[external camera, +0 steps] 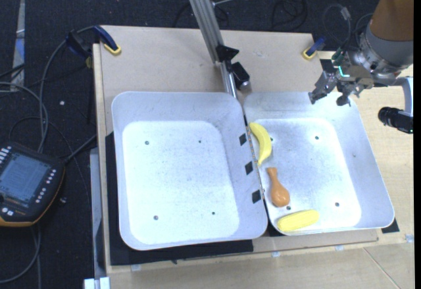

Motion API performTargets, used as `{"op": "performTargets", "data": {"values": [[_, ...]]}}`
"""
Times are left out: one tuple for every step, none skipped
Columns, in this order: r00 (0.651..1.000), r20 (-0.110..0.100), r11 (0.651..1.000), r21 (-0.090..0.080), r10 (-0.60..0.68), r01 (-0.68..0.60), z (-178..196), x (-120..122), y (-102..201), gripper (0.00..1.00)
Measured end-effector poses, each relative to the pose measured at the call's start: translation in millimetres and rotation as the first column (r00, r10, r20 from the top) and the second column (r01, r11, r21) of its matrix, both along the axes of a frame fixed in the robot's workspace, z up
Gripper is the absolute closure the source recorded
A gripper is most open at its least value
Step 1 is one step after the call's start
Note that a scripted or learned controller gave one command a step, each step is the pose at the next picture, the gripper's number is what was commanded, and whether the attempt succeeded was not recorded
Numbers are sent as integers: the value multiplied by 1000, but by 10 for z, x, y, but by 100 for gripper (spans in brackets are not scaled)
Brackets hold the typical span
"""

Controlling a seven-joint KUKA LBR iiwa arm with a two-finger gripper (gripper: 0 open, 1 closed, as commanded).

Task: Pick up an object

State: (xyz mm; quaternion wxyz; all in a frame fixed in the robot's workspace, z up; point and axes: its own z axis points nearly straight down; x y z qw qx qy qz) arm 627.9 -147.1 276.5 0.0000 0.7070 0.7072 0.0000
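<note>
Three pieces of toy food lie along the right bin's near-left side while the gripper hangs over its far rim

The curved yellow plastic banana lies in the right shallow white bin, hard against the bin's left wall. Its long axis runs roughly from the far side toward the near side, bowed, with the upper tip pointing toward the far-left corner and the lower end toward the near side. Just below it sits the orange pear-shaped toy with a thin pale neck; its neck points up toward the banana and its rounded bulb points down toward the near rim, the whole tilted slightly. Near the bin's front-left corner rests the short yellow oblong toy, lying almost crosswise, its right end raised a little toward the far side. The three are close together but appear apart from one another.

The dark two-finger gripper hangs at the right bin's far rim, well apart from the toys. Its two dark tips stand apart with bare bin rim visible between them, and nothing sits between them. The grey and orange arm is cut off by the top and right edges.

The left shallow white bin sits beside the right one, their edges overlapping under three small black tabs. A slanted metal rail crosses the bench's far side and hides part of the bins' meeting point
</note>
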Motion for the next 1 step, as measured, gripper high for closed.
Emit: {"op": "performTargets", "data": {"values": [[1000,0,1000,0,0,0,0,0,0,0]]}}
